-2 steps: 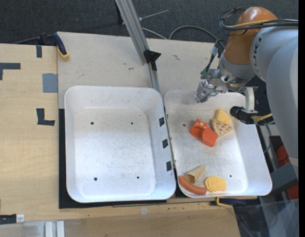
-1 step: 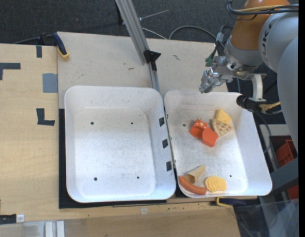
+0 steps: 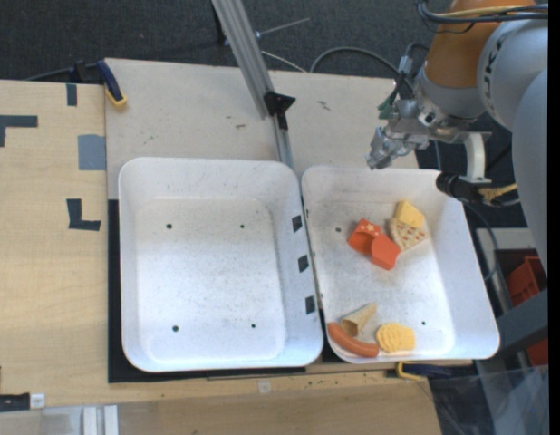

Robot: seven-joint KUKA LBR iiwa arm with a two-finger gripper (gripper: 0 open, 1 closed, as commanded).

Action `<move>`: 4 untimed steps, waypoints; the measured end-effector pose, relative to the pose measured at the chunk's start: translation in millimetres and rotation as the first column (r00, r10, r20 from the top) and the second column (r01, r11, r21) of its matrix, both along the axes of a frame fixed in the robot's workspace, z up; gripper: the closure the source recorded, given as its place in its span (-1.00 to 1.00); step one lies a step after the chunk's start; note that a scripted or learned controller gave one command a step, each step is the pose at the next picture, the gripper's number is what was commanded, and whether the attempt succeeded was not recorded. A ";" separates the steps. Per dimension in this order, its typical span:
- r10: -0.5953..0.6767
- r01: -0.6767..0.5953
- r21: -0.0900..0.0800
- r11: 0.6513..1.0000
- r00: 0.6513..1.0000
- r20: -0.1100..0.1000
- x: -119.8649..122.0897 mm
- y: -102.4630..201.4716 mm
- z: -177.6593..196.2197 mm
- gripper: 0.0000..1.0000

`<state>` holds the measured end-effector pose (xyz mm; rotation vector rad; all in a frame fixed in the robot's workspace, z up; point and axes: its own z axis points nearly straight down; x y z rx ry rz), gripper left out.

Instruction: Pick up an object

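Note:
The right bin [image 3: 461, 270] holds several small toy foods. An orange-red chunk [image 3: 374, 243] lies near its middle, touching a yellow waffle-like wedge [image 3: 409, 226] on its right. At the bin's front edge sit a tan cone piece [image 3: 361, 316], a red sausage [image 3: 351, 340] and a yellow ridged round piece [image 3: 395, 337]. My gripper [image 3: 381, 155] hangs above the bin's back rim, up and left of the red chunk, with nothing seen held in it.
The left bin [image 3: 140, 243] sits beside the right one. A slanted metal pole [image 3: 253, 62] rises from between the bins at the back. A blue and yellow clamp [image 3: 111, 84] grips the bench's far left corner. Cables trail behind the arm.

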<state>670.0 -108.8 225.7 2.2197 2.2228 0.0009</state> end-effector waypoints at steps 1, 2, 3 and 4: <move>0.004 -0.004 0.002 1.000 1.000 -0.002 -20.3 50.2 11.0 1.00; 0.005 -0.005 0.002 1.000 1.000 -0.003 -44.1 98.7 18.7 1.00; 0.006 -0.006 0.002 1.000 1.000 -0.004 -69.6 152.7 20.6 1.00; 0.005 -0.005 0.001 1.000 1.000 -0.005 -96.3 196.1 14.7 1.00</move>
